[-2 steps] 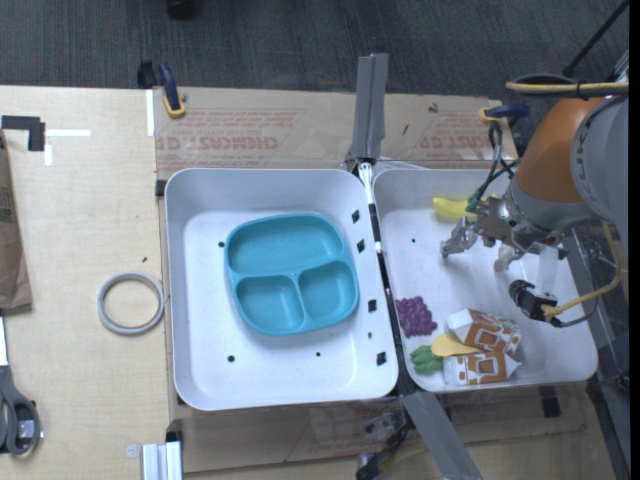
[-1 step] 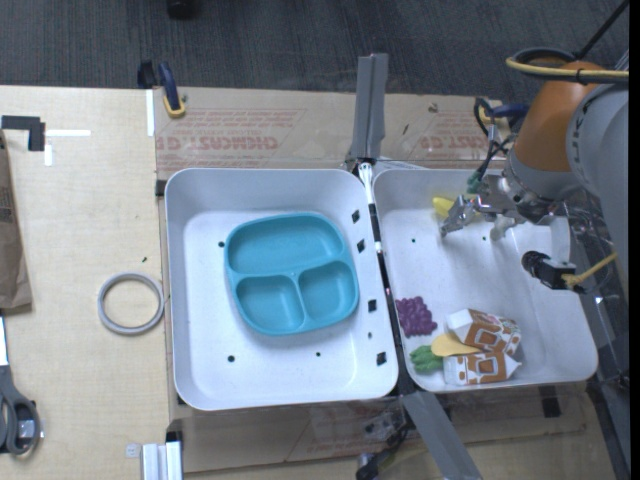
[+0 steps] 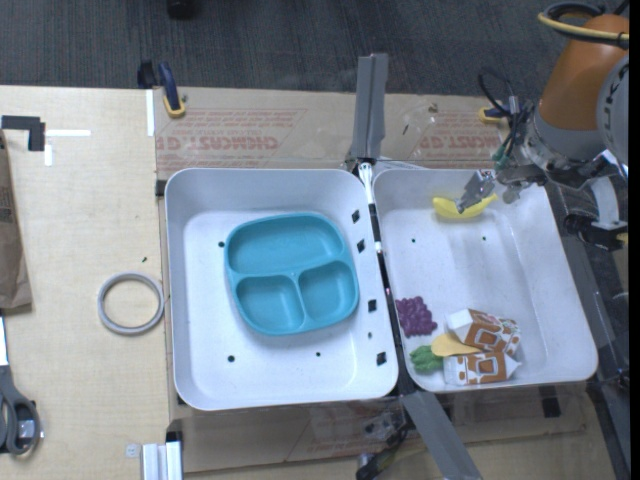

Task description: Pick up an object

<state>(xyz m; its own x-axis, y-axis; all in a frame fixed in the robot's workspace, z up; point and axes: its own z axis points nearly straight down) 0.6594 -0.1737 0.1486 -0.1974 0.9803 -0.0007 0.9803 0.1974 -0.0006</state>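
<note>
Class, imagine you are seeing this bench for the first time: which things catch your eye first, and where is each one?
The blue divided tray stands out most, lying alone in the left bin. Next is the yellow banana at the far end of the right bin, with the gripper right at it. At that bin's near end sits a small heap: purple grapes, an orange-and-white carton and a green piece.

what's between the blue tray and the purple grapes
In the camera view, the two bins' adjoining walls separate the blue tray from the purple grapes.
</note>
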